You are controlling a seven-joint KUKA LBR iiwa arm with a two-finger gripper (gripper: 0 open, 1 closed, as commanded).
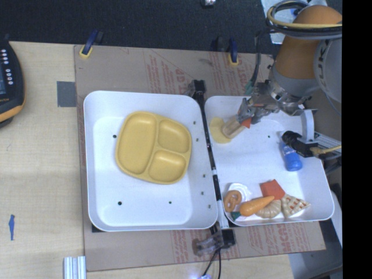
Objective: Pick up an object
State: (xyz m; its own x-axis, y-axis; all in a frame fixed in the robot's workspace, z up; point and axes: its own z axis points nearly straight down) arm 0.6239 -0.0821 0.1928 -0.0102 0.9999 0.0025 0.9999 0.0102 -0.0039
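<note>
A KUKA arm (299, 51) reaches in from the right over the right bin (261, 150), its end effector (247, 114) low near the bin's upper-left corner. A tan, stick-like piece (232, 127) lies slanted directly beneath it, resting on a pale yellow flat piece (218, 131) beside the wall the two bins share. Whether the end effector's fingers are apart or together cannot be told from this angle, and no object is clearly seen between them.

The risk, as it looks from here: the tan piece sits close to the shared wall, so a closing grasp could nudge it against the rim or catch both stacked pieces at once, and a slanted object may slip out on the lift.

Open room lies in the middle of the right bin, a bare white stretch. A blue object (292, 158) rests near the right wall, and a cluster of toy foods, among them a carrot (257, 206), a pretzel (232, 200) and an orange-red block (272, 189), crowds the lower edge. The left bin (102, 156) holds a yellow divided plate (154, 147), with bare floor around it. The counter (40, 173) beyond the bins carries little.
</note>
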